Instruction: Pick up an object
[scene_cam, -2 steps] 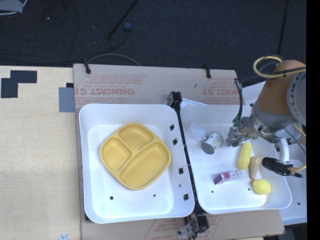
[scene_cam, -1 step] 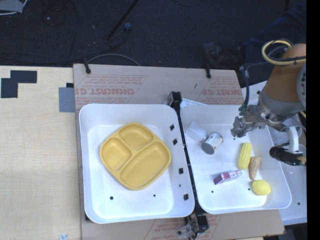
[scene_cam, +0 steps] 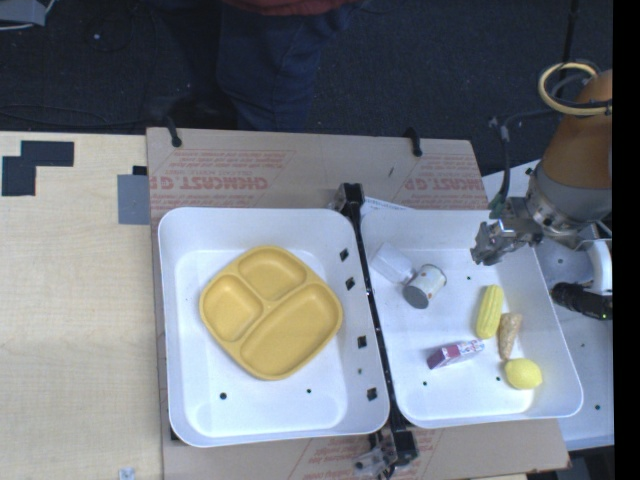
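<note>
Right bin, end effector above far edge.
Lemon [scene_cam: 522, 373] nearest, by the front right wall; corn cob [scene_cam: 488, 311] beyond it, below and apart from end effector [scene_cam: 490, 243], whose opening I cannot tell. Clear floor lies between cob and cup [scene_cam: 424, 285].

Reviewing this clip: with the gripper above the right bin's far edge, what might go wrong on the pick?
The corn cob, the tan piece and the lemon lie close together, so the gripper might nudge a neighbor. The small can lies on its side and may roll when touched.
</note>
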You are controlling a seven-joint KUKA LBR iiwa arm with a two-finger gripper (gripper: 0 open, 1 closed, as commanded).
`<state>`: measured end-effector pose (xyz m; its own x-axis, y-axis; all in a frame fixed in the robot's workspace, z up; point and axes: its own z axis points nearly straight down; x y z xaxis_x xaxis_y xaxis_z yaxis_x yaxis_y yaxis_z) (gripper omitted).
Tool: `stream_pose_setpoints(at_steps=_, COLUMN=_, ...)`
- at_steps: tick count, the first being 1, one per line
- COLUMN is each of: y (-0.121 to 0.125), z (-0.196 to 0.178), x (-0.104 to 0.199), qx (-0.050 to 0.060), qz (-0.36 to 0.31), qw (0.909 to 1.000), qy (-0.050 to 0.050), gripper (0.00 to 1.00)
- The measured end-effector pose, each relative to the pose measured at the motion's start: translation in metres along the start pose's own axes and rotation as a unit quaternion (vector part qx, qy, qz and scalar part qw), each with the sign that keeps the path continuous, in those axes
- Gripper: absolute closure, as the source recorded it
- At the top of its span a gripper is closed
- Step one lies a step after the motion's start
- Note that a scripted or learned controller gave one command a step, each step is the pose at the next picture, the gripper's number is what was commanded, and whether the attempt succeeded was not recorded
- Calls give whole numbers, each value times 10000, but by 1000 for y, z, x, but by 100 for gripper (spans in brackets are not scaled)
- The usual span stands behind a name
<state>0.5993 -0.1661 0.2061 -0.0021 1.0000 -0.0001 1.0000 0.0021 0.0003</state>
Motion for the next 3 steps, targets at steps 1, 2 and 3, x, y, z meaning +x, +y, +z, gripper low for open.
stream_pose_setpoints(at_steps=1, y=-9, z=-4, x=56, qx=20, qz=-9, qw=10000, qy=13, gripper=100)
stream_pose_setpoints(at_steps=2, y=1, z=-14, x=105, qx=9, qz=-12, qw=10000, qy=9, gripper=100)
stream_pose_setpoints(at_steps=3, y=6, z=-5, x=159, qx=23, qz=-14, qw=10000, qy=10, gripper=100)
